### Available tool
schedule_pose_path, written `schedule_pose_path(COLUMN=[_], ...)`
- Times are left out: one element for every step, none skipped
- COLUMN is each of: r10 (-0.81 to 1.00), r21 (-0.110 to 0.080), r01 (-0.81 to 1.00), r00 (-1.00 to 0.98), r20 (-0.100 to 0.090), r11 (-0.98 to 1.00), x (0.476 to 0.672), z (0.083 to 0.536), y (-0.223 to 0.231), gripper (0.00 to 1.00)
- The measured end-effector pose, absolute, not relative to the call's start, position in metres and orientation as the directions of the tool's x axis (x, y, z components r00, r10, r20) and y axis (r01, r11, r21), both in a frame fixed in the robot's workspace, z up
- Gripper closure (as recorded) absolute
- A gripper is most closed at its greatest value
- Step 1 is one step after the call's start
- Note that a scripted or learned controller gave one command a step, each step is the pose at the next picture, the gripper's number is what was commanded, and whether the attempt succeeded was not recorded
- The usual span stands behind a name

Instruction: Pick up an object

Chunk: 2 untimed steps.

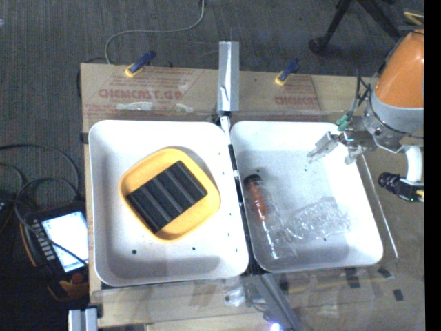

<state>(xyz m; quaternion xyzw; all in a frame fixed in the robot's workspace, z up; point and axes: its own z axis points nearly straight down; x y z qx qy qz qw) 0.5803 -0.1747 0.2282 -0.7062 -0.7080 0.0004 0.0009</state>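
Note:
My gripper [335, 150] hangs over the upper right part of the right bin [296, 140], open, with nothing between its fingers. Below and to its left, a clear plastic bottle [260, 209] with orange-brown contents and a dark cap lies along the right bin's left wall. A crumpled piece of clear plastic [318, 219] rests beside it, lower in the same bin. In the left bin [110, 150] sits a yellow object with a black ribbed top [170, 192], near the middle.
A metal divider post [228, 74] stands behind the seam between the bins. Two blue-and-yellow clamps [140, 63] [287, 71] hold the cardboard backing. A handheld pendant with a lit screen [58, 236] lies left of the bench.

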Motion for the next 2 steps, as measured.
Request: schedule_pose_path(r10=[0.998, 0.976], r21=[-0.003, 0.012], r01=[0.998, 0.976], r00=[-0.065, -0.217], r20=[0.002, -0.004], r11=[0.065, 0.217], x=[0.509, 0.492], z=[0.161, 0.092], y=[-0.169, -0.179], gripper=[0.00, 0.00])
